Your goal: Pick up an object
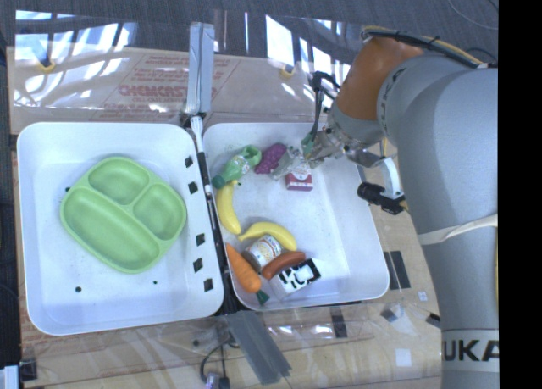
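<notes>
We put the gripper (pixel 315 148) low in the right bin (pixel 360 235), near its back edge, hanging off the grey arm (pixel 440 150) with the orange band (pixel 373 74) just above the wrist; whether it is released or clenched we cannot tell, that end is small and cluttered with cables. Nothing visibly sits in it, so we judge no pick made yet. Right under and just in front of the tool is a small red and white packet (pixel 298 180), flat on the bin floor, maybe touching the tool, can't say. Just beside the tool on the side away from the arm lies a purple grape bunch (pixel 272 158), then a green bottle-like toy (pixel 235 166) further out, tilted. Further toward the front of the bin from the tool: a yellow banana (pixel 227 209) along the divider wall, a second banana (pixel 269 233) curved over a small can (pixel 264 249), an orange carrot (pixel 242 269), a red sausage-like piece (pixel 284 263) and a black and white block (pixel 298 275), all packed together, touching. Well apart from the tool, in the left bin (pixel 34 294), a green divided plate (pixel 124 213) sits alone. Progress: approach looks done, tool is down among the objects; grasp, lift still left. Likely target is the packet or grapes, our guess
</notes>
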Available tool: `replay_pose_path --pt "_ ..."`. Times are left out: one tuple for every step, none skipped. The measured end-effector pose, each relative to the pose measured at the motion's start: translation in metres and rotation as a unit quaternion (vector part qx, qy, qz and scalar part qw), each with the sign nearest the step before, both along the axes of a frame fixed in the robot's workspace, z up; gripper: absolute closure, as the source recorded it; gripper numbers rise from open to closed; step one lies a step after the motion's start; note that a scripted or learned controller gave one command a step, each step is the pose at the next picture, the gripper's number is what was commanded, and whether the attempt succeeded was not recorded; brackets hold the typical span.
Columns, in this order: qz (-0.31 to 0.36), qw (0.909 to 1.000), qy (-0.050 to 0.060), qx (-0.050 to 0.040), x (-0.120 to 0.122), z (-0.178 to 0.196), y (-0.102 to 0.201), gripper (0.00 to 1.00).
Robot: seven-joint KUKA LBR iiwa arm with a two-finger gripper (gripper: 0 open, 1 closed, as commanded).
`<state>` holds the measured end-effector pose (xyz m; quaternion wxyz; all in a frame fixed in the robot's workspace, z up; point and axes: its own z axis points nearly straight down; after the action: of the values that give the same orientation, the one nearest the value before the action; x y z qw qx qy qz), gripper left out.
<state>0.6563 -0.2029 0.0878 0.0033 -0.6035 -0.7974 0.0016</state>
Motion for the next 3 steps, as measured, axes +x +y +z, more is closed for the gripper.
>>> replay_pose_path --pt "0.003 1.0 0.002 0.0004 0.0 0.006 0.001 1.0" --pt "0.011 0.9999 -0.004 -0.0008 0.001 0.139 0.068 1.0" --pt "0.011 0.9999 -0.003 -0.0008 0.001 0.139 0.068 0.0"
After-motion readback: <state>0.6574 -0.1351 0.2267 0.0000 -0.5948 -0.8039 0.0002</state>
